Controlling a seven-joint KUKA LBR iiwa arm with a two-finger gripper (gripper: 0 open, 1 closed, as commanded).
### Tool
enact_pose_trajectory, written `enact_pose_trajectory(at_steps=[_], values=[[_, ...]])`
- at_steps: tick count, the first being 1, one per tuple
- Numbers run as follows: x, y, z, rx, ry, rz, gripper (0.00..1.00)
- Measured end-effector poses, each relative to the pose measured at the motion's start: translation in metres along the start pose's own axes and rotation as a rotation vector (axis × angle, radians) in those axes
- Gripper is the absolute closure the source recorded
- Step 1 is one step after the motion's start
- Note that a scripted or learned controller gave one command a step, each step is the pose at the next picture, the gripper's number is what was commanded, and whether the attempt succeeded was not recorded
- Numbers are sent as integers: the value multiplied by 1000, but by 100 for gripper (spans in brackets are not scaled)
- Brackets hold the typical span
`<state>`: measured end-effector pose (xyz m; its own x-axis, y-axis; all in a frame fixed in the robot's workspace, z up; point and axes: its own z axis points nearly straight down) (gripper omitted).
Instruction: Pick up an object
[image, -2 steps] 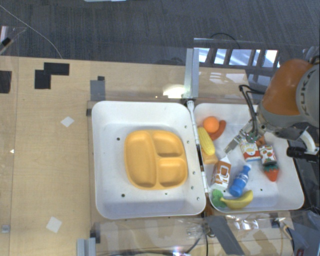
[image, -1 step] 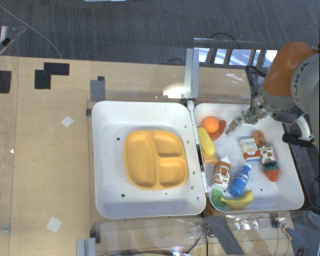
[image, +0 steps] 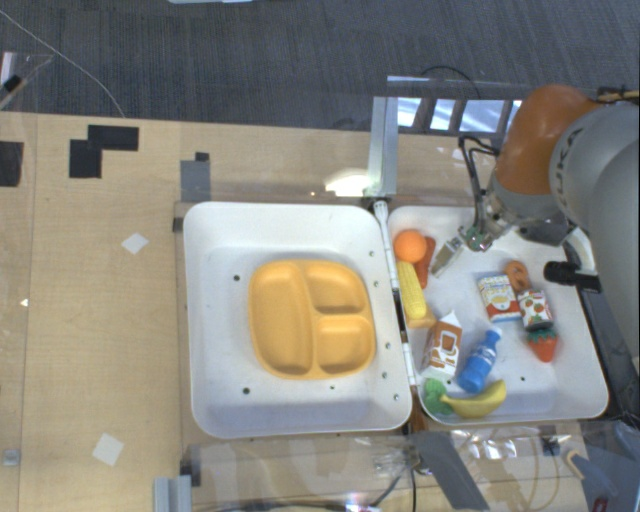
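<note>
Banana (image: 478, 400) at the near rim of the right bin (image: 590, 395), well below the claw (image: 474, 238), w/ blue bottle (image: 481, 361) just above it. Claw hangs over the bin's far end, nothing visibly in it; can't tell how wide it's set. Orange (image: 409, 245) and carrot (image: 424, 262) sit just left of the claw, corn (image: 411, 292) below-left. Risk: they're packed tight, so a descent could nudge the orange rolling or pinch two at once.

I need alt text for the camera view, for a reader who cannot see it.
A grey robot arm with its gripper hovers over the right bin, which contains toy food: an orange, corn, a banana, a blue bottle and small cartons. The left bin holds a yellow divided tray.
</note>
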<state>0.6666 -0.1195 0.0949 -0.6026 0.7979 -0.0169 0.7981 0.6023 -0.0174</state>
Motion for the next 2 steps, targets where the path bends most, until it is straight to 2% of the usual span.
enact_pose_trajectory(at_steps=[1, 2], values=[[22, 1, 7, -23, 11, 64, 0], [17, 10, 6, 0, 19, -140, 0]])
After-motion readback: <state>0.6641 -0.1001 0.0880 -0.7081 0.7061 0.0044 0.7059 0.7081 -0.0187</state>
